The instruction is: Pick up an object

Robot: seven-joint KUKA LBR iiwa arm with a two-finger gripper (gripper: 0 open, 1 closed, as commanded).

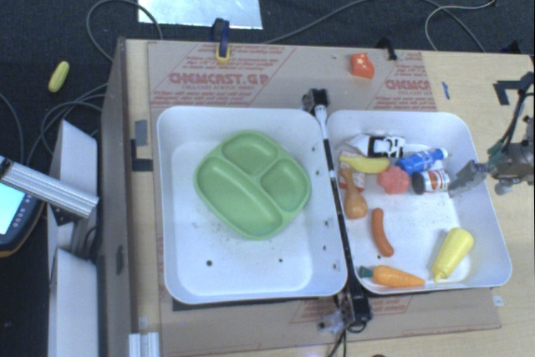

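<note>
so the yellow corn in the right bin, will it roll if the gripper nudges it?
Probably. The corn looks rounded and tapered, so it would likely roll in a curve. It looks like smooth toy plastic, so probably light and a bit slippery. It lies near the right bin's wall, which may stop it.

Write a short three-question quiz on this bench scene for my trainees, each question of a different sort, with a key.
1. True or false: the green divided plate lies in the left bin.
2. Multiple choice: which item lies nearest the front edge of the right bin? A) the carrot B) the blue bottle C) the banana
3. Fill in: the arm's pincer sits at the right bin's ____ side.

Key
1. True.
2. A; the carrot lies along the front wall, while the bottle and banana sit toward the back.
3. Right; it is near the small bottle with the red cap.
</note>
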